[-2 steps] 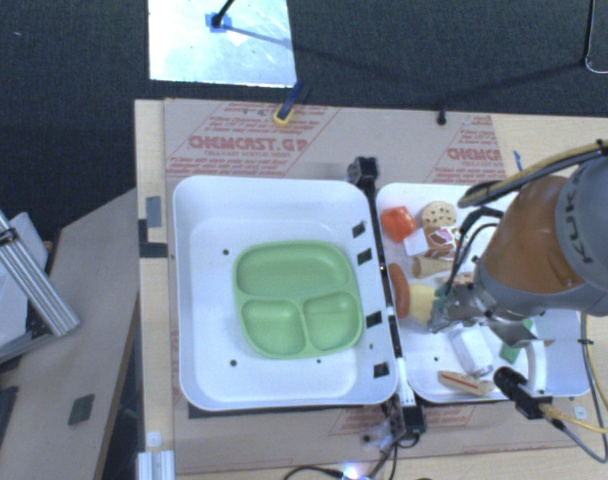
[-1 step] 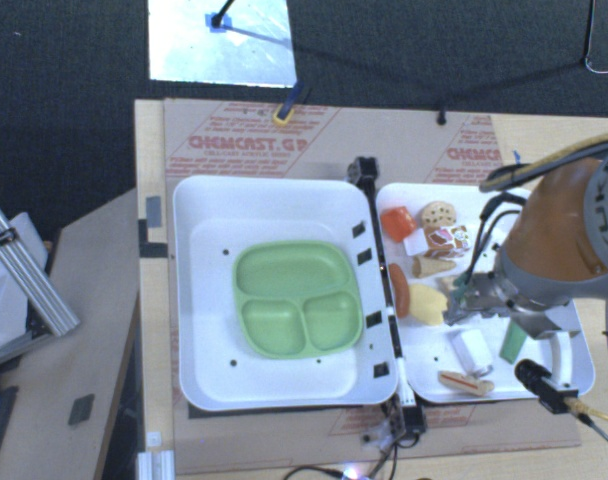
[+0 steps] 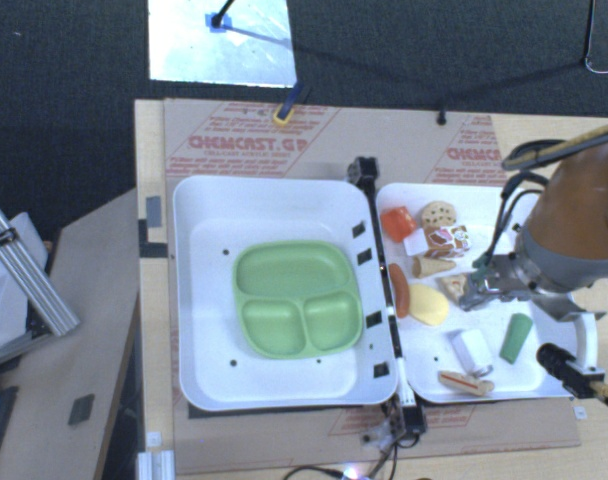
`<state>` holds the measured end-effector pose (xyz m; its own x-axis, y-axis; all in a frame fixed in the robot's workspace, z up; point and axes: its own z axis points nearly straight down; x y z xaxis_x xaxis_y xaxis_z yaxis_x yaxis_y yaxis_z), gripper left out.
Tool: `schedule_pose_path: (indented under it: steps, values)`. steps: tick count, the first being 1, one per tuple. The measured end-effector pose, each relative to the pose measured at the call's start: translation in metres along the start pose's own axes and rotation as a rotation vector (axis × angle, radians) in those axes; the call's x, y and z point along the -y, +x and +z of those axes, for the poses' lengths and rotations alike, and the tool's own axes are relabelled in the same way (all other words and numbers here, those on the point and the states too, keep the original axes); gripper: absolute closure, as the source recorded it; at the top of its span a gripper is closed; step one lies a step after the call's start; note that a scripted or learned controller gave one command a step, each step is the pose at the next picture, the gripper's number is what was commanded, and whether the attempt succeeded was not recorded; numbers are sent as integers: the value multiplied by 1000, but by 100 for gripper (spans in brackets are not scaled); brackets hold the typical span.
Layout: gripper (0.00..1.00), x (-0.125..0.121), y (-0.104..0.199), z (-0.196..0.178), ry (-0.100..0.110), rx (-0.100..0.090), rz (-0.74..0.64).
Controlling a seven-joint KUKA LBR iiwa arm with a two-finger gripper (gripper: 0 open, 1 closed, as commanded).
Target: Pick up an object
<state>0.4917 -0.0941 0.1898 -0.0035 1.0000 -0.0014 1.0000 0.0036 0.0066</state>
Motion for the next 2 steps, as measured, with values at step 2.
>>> schedule_pose_path:
  steps: [2]
  values:
    - [100, -40, 51, -35, 2, -3, -7]
